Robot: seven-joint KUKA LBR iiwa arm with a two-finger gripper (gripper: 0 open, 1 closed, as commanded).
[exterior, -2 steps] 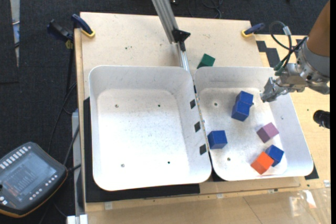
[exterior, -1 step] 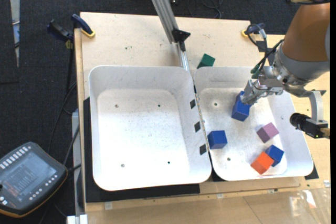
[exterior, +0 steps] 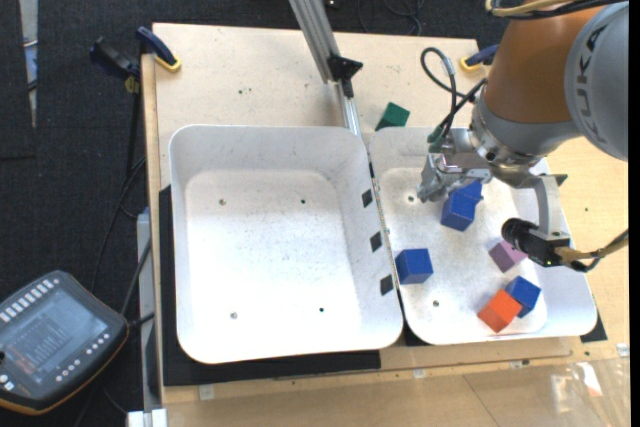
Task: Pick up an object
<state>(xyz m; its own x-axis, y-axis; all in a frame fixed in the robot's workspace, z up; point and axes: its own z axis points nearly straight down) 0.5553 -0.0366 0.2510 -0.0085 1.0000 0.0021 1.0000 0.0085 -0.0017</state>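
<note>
My gripper [exterior: 452,183] hangs over the upper part of the right bin [exterior: 445,320]. A blue cube [exterior: 461,209] sits tilted directly under it, touching or nearly touching its tip; the wrist hides the contact. A second blue cube [exterior: 414,265] lies near the bin's left wall. A small purple block [exterior: 506,255] lies to the right. An orange cube [exterior: 499,311] and a third blue cube [exterior: 523,294] rest together at the lower right.
The left bin [exterior: 270,235] lies beside the right one, divided from it by a ridge with black clips. A green block [exterior: 393,116] lies on the bench behind the bins. A slanted metal pole [exterior: 305,0] crosses at the back. Cables loop near the wrist.
</note>
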